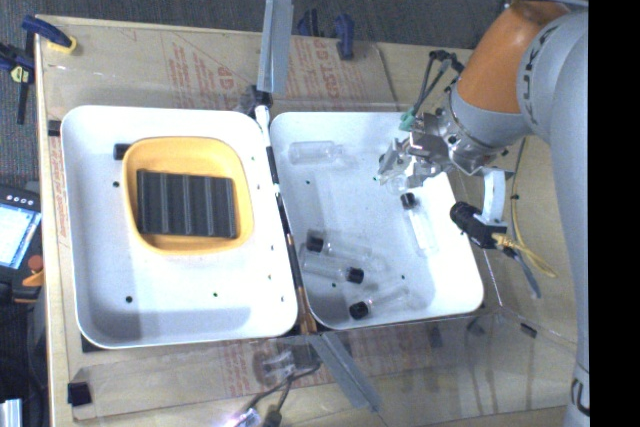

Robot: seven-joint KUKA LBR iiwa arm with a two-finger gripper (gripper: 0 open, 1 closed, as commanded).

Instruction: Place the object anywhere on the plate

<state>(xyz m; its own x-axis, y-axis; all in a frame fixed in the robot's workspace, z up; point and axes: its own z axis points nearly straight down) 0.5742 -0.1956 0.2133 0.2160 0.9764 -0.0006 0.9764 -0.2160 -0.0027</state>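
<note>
The yellow plate (187,153) with a dark ridged insert (187,203) lies in the left bin (150,315). Several clear vials with black caps lie in the right bin (455,285). One vial (420,227) lies near the right wall, its black cap just below my gripper (402,167). Another clear vial (315,153) rests at the bin's far side. More vials (340,270) are grouped near the front. My gripper hovers over the far right part of the right bin, above the capped end of the vial by the wall. I see nothing clearly held in it.
The grey arm with its orange band (505,55) reaches in from the right over the bin's far corner. A metal divider (285,225) runs between the bins. Clamps (342,33) stand at the bench's far edge, and cables (505,240) hang by the right bin's outer wall.
</note>
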